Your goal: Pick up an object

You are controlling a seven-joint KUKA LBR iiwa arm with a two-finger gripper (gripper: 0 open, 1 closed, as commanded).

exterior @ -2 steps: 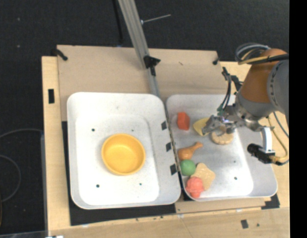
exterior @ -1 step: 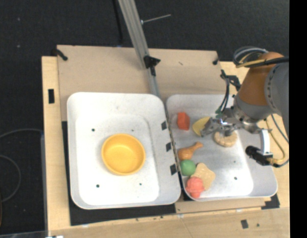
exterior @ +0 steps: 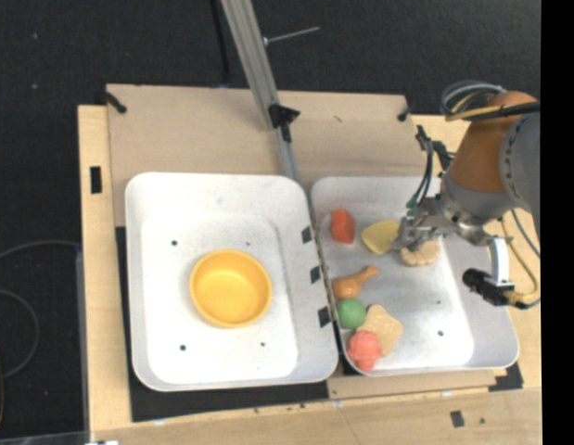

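Pale tan, lumpy biscuit-like piece [exterior: 420, 252] lay in right bin [exterior: 453, 341], end effector [exterior: 415, 234] directly above it, its grip state unreadable.

Yellow bowl [exterior: 231, 288], possibly pink ball [exterior: 363, 347].

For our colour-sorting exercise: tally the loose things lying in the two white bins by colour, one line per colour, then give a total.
Yellow: 2 (yellow bowl, yellow piece)
Orange or red: 2 (orange-red piece, orange drumstick)
Green: 1 (green ball)
Pink: 1 (pink ball)
Beige: 2 (beige piece, beige lump)
Total: 8
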